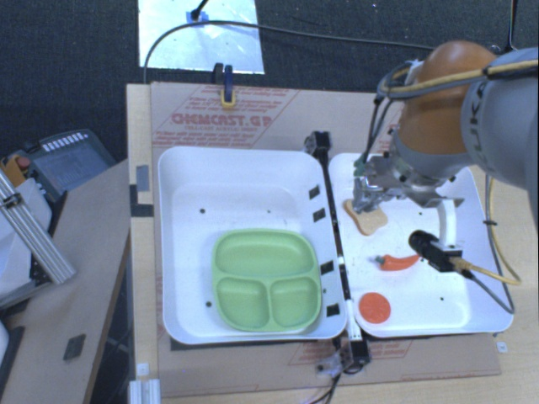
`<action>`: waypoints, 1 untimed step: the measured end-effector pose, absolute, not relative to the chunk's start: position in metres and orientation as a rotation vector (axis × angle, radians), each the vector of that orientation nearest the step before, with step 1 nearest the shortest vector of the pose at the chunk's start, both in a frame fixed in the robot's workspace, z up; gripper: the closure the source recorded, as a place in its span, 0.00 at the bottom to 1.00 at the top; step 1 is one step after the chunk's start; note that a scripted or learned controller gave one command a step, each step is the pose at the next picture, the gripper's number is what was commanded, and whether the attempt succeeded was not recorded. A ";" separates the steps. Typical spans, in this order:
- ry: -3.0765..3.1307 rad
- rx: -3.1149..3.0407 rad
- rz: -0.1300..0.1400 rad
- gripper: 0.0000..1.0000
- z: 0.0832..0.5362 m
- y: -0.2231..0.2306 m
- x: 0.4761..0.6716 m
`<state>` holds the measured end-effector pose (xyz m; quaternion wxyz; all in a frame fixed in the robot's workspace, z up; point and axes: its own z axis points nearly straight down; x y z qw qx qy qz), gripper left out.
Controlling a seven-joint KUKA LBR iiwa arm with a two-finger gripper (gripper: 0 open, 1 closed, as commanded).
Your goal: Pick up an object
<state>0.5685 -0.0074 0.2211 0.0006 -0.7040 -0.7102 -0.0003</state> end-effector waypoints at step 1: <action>-2.233 -2.210 -0.005 1.00 0.232 0.044 0.563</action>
